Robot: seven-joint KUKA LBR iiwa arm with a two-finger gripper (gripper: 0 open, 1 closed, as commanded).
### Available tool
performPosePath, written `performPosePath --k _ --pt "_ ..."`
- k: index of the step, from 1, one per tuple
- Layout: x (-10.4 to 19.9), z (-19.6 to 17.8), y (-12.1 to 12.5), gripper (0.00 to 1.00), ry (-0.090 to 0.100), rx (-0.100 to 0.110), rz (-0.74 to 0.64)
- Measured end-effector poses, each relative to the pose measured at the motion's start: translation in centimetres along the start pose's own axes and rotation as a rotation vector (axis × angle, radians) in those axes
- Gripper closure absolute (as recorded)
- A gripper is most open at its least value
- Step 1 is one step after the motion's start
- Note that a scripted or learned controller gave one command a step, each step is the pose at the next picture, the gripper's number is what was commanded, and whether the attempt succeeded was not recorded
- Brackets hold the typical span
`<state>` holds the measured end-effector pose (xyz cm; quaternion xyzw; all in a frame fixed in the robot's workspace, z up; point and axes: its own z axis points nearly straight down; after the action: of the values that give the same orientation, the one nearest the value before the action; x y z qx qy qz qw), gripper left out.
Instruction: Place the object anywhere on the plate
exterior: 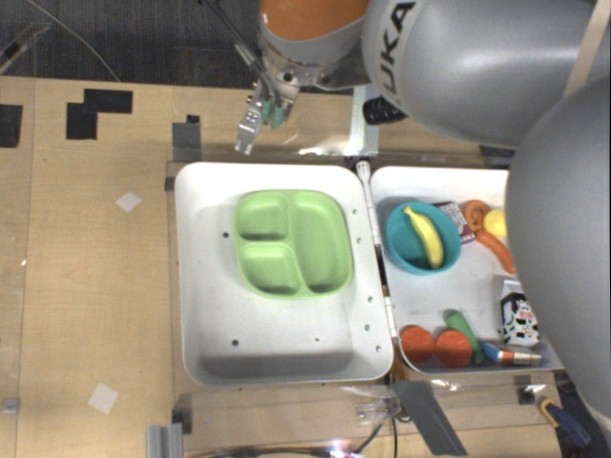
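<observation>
A light green plate (291,241) with three compartments lies flat in the middle of the left white bin (205,284). My gripper (262,117) hangs under the orange band, above the bench just past the far rim of the left bin and beyond the plate's far left corner. A small teal-green patch (277,113) shows at the gripper's tip; whether it is a held object or part of the gripper I cannot tell. Nothing lies on the plate.
The right bin (420,299) holds a blue bowl (410,246) with a banana (427,237) in it, a carrot (489,241), a yellow fruit (496,222), two red round items (434,344), a green piece (458,322), a marker (511,356) and a black-and-white carton (518,321). The grey arm covers the upper right.
</observation>
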<state>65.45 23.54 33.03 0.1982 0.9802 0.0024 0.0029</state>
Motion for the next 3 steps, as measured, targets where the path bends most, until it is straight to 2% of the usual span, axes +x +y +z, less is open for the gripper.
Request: performPosePath --k 1,2,3 --pt "3.6 -15.7 -2.0 1.00 -0.012 -0.009 -0.150" --pt "1.1 -3.5 -0.5 1.00 0.003 0.002 -0.403" --pt "-1.4 -6.7 0.6 1.00 -0.006 -0.003 -0.680"
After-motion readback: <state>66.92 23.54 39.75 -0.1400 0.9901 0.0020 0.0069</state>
